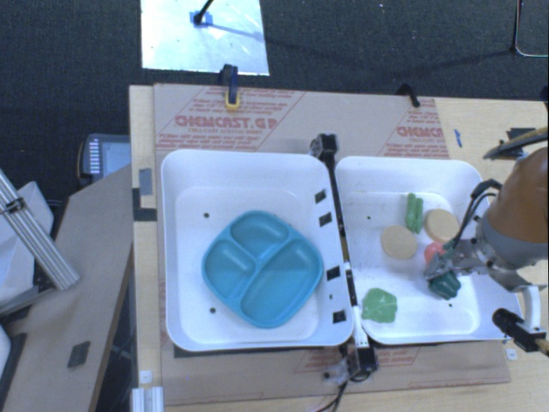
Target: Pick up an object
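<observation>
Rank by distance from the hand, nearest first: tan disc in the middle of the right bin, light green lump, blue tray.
Measured from the hand in the camera view:
1. Tan disc, right bin, just left of the hand.
2. Light green lump, right bin's front left corner, a bit farther.
3. Blue tray, left bin, clearly farthest.

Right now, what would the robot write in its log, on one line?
gripper low in right bin, over dark green piece | grasp unclear | red piece, two tan discs beside | blue plate in left bin
</observation>
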Tool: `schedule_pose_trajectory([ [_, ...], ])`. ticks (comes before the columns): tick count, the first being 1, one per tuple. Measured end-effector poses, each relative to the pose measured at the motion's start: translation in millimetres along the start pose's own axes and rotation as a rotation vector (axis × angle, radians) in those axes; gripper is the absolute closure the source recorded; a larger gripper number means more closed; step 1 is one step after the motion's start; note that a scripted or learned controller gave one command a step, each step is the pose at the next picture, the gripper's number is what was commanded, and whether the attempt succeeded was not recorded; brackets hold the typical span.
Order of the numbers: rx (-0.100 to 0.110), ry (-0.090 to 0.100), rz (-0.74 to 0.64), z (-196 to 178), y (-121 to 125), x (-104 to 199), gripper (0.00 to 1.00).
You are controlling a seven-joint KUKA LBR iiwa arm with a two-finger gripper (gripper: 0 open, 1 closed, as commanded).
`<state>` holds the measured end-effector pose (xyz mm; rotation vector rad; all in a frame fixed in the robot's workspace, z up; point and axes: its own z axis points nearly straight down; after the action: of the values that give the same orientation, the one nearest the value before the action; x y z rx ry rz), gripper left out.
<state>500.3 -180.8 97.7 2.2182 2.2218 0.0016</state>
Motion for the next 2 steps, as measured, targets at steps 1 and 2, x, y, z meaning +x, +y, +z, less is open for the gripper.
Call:
schedule_pose_trajectory([
  [1, -0.003, -0.001, -0.003, -53, -1, 10, 1.0],
  [2, -0.002, -0.001, -0.002, -105, 7, 2, 1.0],
])
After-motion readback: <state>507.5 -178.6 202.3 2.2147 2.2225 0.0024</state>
